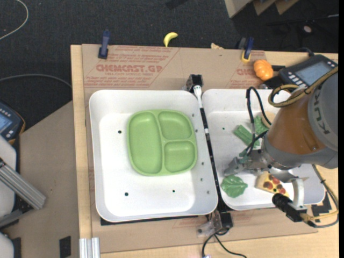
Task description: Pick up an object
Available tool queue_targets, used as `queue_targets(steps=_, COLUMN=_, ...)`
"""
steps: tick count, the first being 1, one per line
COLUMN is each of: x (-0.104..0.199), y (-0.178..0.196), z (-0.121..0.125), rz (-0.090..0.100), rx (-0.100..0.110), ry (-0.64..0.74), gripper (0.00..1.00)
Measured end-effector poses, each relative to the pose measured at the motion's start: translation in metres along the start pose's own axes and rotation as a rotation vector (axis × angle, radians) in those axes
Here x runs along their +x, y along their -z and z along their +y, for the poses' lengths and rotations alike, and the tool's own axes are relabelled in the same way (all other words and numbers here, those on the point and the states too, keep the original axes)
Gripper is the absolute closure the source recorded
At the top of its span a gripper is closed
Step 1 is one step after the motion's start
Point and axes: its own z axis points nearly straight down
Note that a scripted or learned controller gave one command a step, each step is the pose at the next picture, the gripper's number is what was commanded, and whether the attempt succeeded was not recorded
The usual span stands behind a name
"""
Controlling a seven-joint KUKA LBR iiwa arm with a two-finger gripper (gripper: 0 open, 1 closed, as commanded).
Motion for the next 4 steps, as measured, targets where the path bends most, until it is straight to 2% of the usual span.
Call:
queue_targets(steps=1, x=-0.055, y=0.001, z=0.024, rz=-0.007, rx=-0.009, ry=-0.003, gripper=0.0)
queue_targets(steps=2, x=-0.058, y=0.001, z=0.034, rz=-0.005, rx=-0.008, ry=0.001, gripper=0.0)
queue_targets(steps=3, x=-0.075, y=0.001, z=0.062, rz=-0.006, rx=-0.009, ry=0.001, gripper=0.0)
queue_targets(steps=4, x=-0.044, y=0.166, z=0.007, rz=-0.005, rx=-0.02, ry=0.003, gripper=0.0)
